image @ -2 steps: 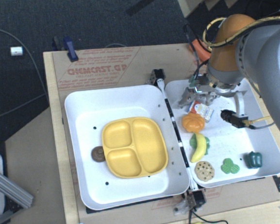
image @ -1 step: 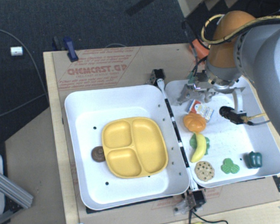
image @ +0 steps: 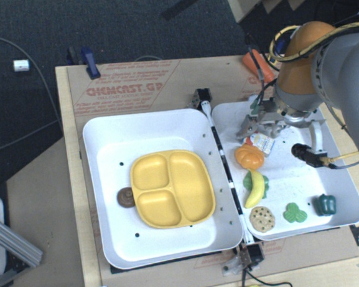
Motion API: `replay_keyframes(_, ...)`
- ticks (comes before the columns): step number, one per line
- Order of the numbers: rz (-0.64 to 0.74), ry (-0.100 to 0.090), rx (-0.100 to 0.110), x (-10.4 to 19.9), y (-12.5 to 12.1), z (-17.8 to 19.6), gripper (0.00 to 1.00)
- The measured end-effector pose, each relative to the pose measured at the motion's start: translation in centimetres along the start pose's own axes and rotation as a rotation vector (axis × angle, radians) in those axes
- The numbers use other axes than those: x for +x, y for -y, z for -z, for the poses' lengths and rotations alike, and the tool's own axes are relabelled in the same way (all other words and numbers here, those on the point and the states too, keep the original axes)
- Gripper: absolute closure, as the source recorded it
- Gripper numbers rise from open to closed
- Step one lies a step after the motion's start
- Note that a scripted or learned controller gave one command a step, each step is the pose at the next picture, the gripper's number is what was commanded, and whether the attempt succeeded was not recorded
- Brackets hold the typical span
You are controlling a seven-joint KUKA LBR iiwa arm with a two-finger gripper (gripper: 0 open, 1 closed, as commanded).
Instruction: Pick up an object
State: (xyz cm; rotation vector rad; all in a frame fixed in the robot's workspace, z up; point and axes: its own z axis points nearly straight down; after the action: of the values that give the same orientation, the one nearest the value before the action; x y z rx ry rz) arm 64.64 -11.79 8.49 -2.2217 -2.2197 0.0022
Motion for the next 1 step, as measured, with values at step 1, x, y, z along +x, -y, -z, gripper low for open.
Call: replay_keyframes(1,0.001,-0.001,0.000,2.40,1.73,-0.02,0.00)
